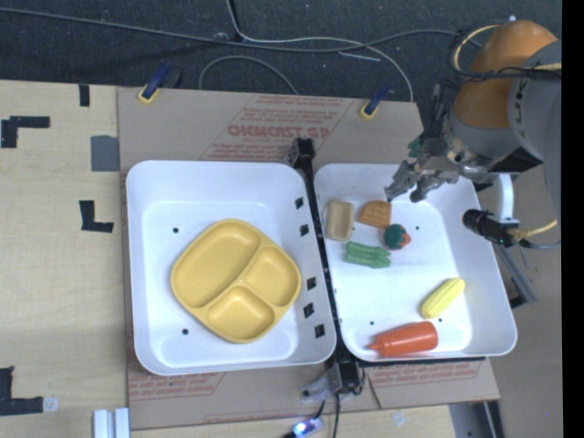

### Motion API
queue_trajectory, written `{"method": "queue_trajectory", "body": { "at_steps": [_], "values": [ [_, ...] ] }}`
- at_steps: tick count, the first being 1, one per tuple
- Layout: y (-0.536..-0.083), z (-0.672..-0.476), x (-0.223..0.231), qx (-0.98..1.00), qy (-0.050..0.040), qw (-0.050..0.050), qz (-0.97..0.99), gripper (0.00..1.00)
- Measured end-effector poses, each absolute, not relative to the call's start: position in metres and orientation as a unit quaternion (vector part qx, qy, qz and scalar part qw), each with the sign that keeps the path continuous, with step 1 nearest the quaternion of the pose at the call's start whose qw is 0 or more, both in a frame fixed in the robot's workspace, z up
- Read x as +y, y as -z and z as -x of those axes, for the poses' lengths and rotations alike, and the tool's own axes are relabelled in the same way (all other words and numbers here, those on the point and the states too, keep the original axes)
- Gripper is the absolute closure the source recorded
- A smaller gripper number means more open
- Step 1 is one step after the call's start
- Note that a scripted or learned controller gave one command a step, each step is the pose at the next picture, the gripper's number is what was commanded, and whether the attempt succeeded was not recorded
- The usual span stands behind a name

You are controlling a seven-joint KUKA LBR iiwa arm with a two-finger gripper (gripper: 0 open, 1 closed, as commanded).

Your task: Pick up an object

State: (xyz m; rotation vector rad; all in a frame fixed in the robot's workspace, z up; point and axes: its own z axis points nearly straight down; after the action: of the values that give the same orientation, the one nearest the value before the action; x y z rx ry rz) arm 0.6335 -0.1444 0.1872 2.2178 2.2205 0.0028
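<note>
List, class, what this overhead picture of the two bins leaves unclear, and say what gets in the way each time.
- Tool: too small and blurred in the camera view to tell how it is set.
- Arm: cut off by the right edge.
- Small round toy: too small to identify; green with red, touching the orange piece.
- Yellow tray: covers part of the left bin floor.

a pale wood bench [55, 272] with black tape marks [91, 215] carries a cardboard sheet [274, 126] held by blue-yellow clamps [157, 82]. beyond it lies dark carpet [109, 7] crossed by thin cables [274, 48]
</note>
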Motion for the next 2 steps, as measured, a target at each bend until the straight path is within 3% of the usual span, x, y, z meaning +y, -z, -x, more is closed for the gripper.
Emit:
{"method": "queue_trajectory", "body": {
  "at_steps": [2],
  "values": [
    [-0.266, -0.635, -0.133, 0.708, -0.0005, 0.001, -0.707, 1.00]
  ]
}}
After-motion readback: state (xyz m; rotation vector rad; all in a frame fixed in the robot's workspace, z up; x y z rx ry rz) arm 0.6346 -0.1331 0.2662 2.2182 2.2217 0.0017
